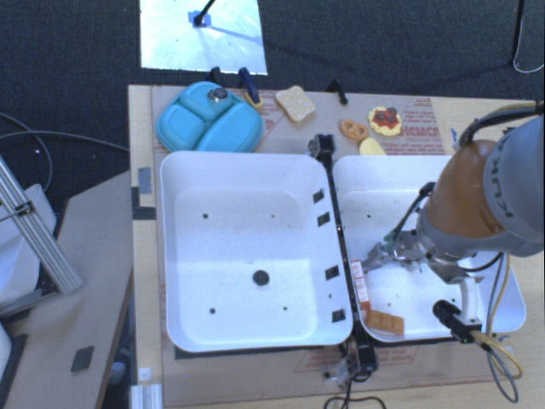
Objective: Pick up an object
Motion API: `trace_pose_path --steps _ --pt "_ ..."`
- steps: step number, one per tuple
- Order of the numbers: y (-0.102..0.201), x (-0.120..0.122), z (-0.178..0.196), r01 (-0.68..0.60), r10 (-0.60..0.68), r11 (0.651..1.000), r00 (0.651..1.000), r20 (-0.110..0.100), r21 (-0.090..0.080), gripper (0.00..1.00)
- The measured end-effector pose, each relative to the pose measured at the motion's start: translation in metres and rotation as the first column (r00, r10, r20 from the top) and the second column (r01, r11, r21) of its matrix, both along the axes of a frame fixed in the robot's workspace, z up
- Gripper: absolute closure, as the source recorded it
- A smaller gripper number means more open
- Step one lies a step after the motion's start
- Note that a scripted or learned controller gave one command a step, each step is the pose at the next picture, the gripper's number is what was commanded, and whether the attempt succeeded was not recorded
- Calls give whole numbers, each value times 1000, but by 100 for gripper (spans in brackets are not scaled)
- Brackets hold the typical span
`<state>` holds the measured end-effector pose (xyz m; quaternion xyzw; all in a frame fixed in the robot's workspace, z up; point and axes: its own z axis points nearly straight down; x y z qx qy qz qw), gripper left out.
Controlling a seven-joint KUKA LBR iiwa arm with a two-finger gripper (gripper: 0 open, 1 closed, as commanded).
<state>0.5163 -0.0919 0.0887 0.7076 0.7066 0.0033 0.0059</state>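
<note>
Dark carpet runs round a pale wooden desk [145,254], and on it two shallow white bins sit side by side, the left bin [183,254] holding just one small dark disc [261,277] near its middle. Behind the bins, out of the arm's working area, a blue sectioned plate [209,119], a toast slice [295,103], a pretzel [353,129] and a small pizza-like toy [385,120] lie on the desk as if parked there as spares. The right bin [375,181] is where the pickable things are: a little orange waffle piece [384,321] lies flat near the front wall, with a thin red-and-white packet [358,285] against the left wall. The grey arm leans in low over this bin, its end effector [393,252] down near the floor, just above and beside the waffle, apparently not touching it. Whether it is spread or clenched I cannot tell from here, and nothing is visibly in its grasp.
</note>
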Motion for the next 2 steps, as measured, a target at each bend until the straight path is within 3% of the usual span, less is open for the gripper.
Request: trace_pose_path --steps 1,2 --pt "-1 4 11 0 0 1000 1000 5 -4 100" --pt "84 27 101 -16 16 1000 1000 -1 7 100"
